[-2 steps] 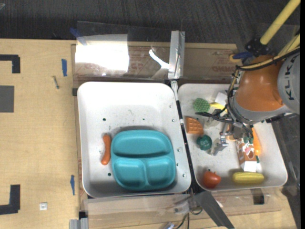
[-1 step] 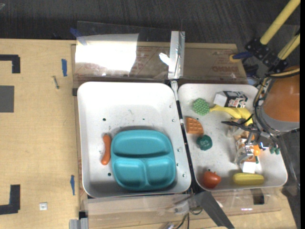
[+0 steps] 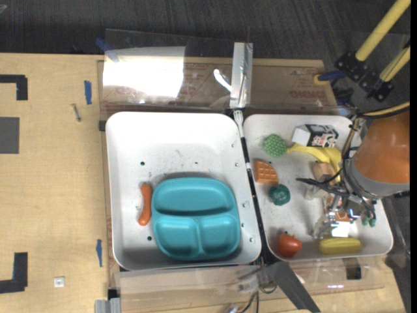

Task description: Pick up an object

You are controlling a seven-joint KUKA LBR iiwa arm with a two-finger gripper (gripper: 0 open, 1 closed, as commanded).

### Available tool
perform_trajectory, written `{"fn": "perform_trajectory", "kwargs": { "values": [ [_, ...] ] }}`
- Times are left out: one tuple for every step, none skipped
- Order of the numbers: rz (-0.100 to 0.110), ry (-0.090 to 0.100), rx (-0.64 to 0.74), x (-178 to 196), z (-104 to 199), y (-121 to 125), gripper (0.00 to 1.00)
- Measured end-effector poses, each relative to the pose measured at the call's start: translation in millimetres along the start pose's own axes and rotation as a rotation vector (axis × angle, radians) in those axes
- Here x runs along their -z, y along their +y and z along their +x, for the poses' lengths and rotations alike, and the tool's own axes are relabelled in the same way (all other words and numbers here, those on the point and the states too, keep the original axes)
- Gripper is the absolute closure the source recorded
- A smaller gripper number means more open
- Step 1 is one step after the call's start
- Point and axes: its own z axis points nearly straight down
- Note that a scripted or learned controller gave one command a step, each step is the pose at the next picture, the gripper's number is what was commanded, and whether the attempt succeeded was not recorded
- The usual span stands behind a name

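You're at the approach step: claw (image 3: 339,215) low in the right bin (image 3: 384,240), just above the yellow piece (image 3: 339,244), grip state can't be told, so next you need a clean descent onto it, clear of the tomato (image 3: 288,243).

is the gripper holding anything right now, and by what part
Cannot be told. The gripper is low in the right bin, just above the yellow object, but nothing is visibly between its fingers.

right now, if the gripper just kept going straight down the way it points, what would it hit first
Most likely the yellow oblong object near the right bin's front wall: the gripper hangs just above it in this view. Depth is unclear from one slanted camera, so it could land on bare floor beside it.
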Motion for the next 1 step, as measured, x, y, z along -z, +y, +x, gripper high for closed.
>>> {"fn": "perform_trajectory", "kwargs": {
  "values": [
    [-0.001, 0.000, -0.125, -0.8, -83.8, 11.3, 0.00]
  ]
}}
